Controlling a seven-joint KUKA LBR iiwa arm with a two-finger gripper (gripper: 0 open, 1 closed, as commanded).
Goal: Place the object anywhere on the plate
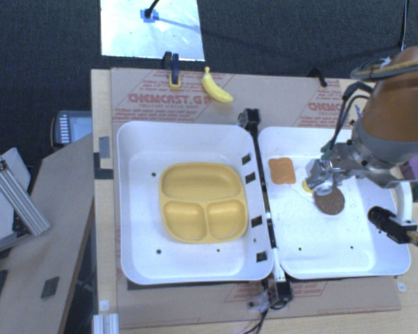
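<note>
A yellow plate (198, 202) with three compartments lies in the left bin (136, 256). In the right bin (348, 256) lie an orange-brown square piece (282, 170) near the left wall and a brown round disc (329, 203) toward the middle. My gripper (320, 178) hangs low over the right bin, just above and left of the disc. A small yellow thing (307, 185) peeks out at the gripper's left side, mostly hidden by it. Nothing lies on the plate.
A toy banana (217, 88) and a yellow clamp (174, 79) sit on the cardboard behind the bins. A black divider strip (259, 186) runs between the two bins. The arm's orange-banded wrist (397, 110) looms over the right bin's far right corner.
</note>
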